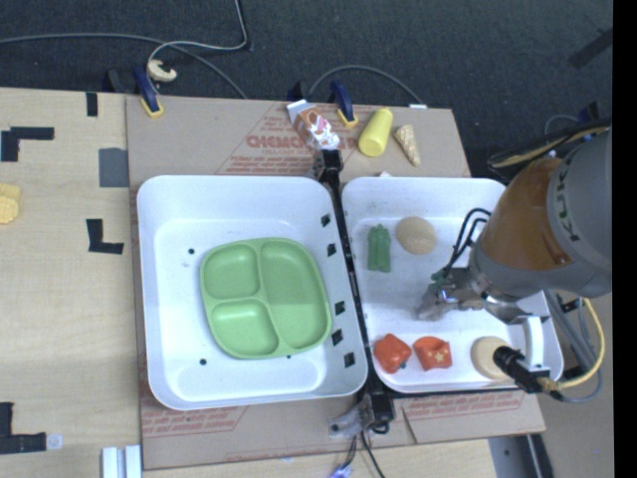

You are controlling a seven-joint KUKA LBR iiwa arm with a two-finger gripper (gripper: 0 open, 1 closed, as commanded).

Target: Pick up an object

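the bench top is a sheet of brown cardboard point(249, 142) with red printing, laid over a pale wooden surface point(60, 267) marked with dark tape pieces; beyond it the floor is dark carpet point(418, 28) crossed by thin cables. two white bins sit side by side on the cardboard. the left bin point(169, 227) holds a green divided plate point(265, 297) lying flat near its middle. the right bin point(398, 192) holds a green block point(379, 248) upright near the dividing wall, a tan round object point(416, 235) just beside it, two red-orange pieces point(412, 353) along the near edge and a pale round item point(488, 355) at the near right corner. the gripper point(438, 302) sits low over the bare middle of the right bin floor — its tips are too small and shadowed to read, so i cannot tell whether it is spread or closed, and nothing is visibly between them. above the bins, on the cardboard, lie a yellow cylinder point(375, 132), a small cone point(408, 144) and a printed packet point(315, 127).
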